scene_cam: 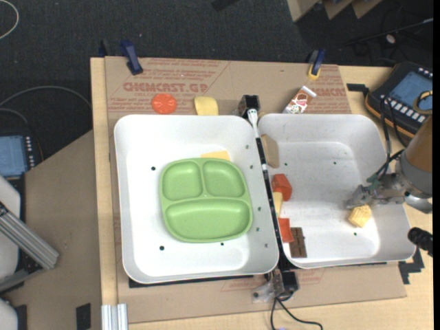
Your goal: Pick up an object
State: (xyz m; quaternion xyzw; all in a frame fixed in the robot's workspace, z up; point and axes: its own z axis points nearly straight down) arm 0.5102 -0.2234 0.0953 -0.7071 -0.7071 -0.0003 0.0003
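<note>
A small pale-yellow wedge-shaped block [359, 216] is seen lying near the right bin's [323, 133] right wall, just under the hand [366, 196], placed for grasping, though its spread cannot be told

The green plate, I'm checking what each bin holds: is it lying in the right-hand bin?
No, the green plate with its three compartments lies in the left bin, while the right bin holds small items such as a yellow piece.
</note>
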